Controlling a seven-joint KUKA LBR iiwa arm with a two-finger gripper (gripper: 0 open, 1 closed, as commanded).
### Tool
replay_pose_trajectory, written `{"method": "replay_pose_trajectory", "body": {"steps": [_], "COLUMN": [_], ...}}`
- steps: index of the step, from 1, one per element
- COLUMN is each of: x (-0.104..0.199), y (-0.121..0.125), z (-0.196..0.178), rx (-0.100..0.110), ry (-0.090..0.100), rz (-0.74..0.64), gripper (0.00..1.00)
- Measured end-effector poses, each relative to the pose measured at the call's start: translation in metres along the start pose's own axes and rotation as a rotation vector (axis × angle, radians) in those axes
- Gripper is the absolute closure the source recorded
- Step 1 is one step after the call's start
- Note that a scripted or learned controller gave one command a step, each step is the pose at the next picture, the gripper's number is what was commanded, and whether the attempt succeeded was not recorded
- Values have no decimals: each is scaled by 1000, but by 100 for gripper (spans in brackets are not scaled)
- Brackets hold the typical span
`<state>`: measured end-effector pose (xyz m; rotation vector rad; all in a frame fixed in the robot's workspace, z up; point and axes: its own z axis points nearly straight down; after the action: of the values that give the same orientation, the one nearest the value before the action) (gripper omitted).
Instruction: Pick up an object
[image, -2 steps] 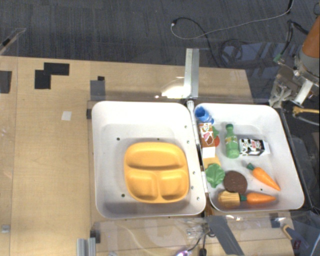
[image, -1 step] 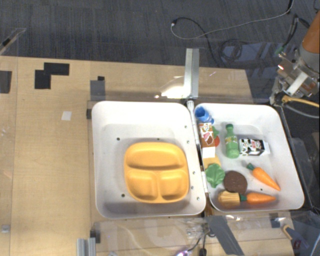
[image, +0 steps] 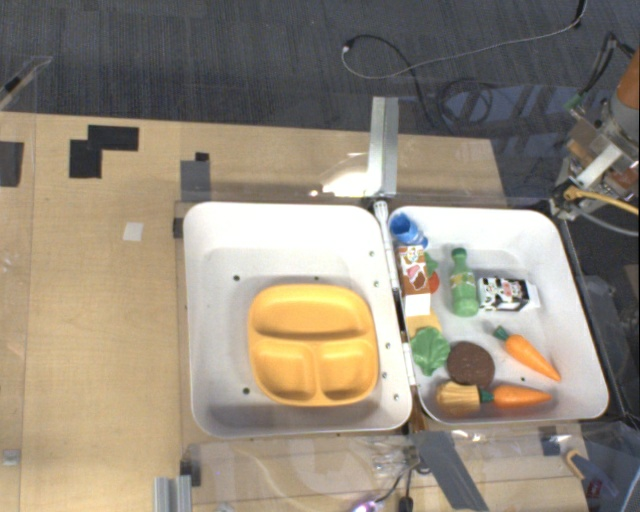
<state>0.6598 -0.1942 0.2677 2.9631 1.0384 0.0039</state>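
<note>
The right bin (image: 560, 245) holds several toy foods. A blue cup (image: 405, 228) lies at its far left, with a red and white carton (image: 415, 270) just below it. A green bottle (image: 462, 284) stands beside a black and white carton (image: 503, 292). Nearer the front are a green leafy piece (image: 430, 350), a brown round cookie (image: 470, 364), a tan piece (image: 457, 398) and two orange carrots (image: 528, 358) (image: 518, 396). My gripper (image: 592, 168) sits off the bin's far right corner, outside its rim and apart from every object.
The left bin (image: 210, 300) holds a yellow divided plate (image: 313, 342). A metal post (image: 385, 150) rises behind the seam between the bins. Cables trail across the dark floor at the back right. Wooden bench surface lies to the left.
</note>
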Motion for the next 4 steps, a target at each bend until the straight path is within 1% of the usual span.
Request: {"method": "replay_pose_trajectory", "body": {"steps": [1, 2, 3, 4], "x": [2, -7, 0, -6], "y": [-2, 8, -9, 8], "z": [0, -68, -12, -108], "rx": [1, -1, 1, -1], "ry": [0, 2, 0, 2], "rz": [68, 453, 463, 464], "gripper": [100, 100, 100, 100]}}
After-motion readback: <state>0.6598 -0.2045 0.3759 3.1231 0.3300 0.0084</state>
